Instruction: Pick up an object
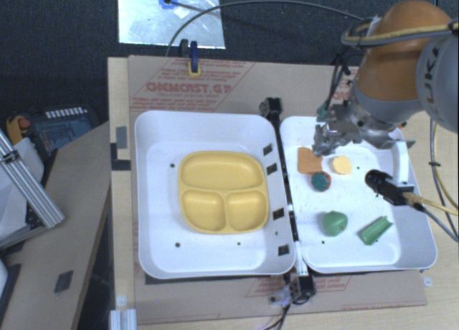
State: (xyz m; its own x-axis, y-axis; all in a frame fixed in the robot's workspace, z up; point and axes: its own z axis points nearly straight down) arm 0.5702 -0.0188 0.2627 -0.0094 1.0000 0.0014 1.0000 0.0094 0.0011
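My gripper (323,142) low in the right bin (416,250), just above the orange block (309,161), finger state I cannot tell, yellow tray (219,192) in the left bin (154,178).

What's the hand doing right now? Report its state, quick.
Hand: whether open or closed cannot be told; it sits low over the right bin, just above the orange piece. Nothing is visibly held.
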